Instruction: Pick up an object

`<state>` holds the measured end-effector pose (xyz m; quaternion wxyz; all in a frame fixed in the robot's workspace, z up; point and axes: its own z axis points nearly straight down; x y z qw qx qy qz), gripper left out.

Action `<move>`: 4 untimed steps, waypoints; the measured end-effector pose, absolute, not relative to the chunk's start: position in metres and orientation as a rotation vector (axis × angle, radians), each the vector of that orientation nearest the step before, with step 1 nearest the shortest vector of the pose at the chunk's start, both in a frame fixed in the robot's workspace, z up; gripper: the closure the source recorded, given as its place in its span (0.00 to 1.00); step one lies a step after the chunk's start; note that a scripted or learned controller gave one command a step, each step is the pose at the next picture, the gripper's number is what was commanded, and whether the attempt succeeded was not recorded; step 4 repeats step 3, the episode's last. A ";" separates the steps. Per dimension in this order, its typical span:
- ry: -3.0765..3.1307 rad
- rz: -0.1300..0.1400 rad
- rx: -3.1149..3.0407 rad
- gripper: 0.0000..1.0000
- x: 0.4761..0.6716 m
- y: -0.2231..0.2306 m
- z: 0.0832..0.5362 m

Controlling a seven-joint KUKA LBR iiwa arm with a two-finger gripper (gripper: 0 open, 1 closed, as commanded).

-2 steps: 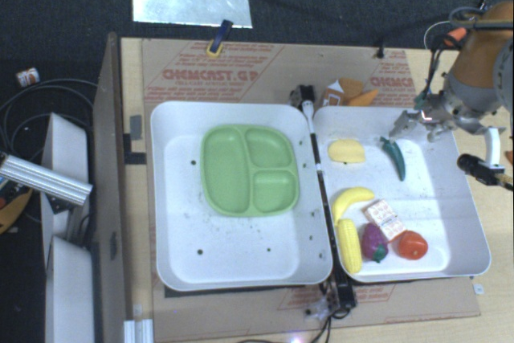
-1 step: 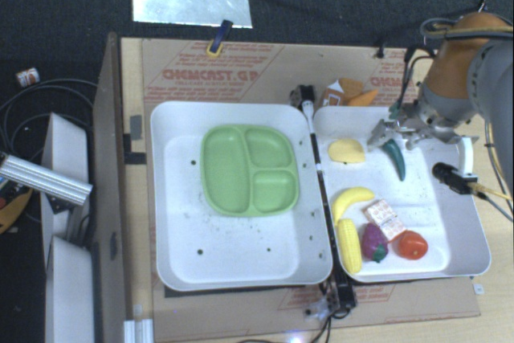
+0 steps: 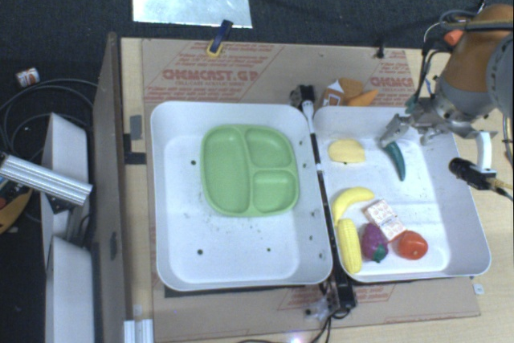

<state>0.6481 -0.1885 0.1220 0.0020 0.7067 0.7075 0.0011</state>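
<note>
Green divided plate (image 3: 247, 170) in left bin (image 3: 181, 253), toy food in right bin (image 3: 462, 241), arm (image 3: 474, 64) above it.

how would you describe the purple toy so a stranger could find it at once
Look in the right-hand bin, at its near edge. The purple toy sits between the corn cob and the tomato, and it is the one purple thing there.

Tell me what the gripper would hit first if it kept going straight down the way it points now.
Probably the green pepper: the gripper sits right above its top end in the right bin. Depth is unclear from this slanted view, so it may still be well above it.
</note>
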 end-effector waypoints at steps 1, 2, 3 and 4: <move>2.226 0.000 2.216 0.00 0.651 -0.185 0.083; 2.225 0.006 2.210 1.00 0.653 -0.185 0.097; 2.227 0.008 2.209 1.00 0.670 -0.140 0.150; 2.227 0.008 2.209 1.00 0.670 -0.140 0.150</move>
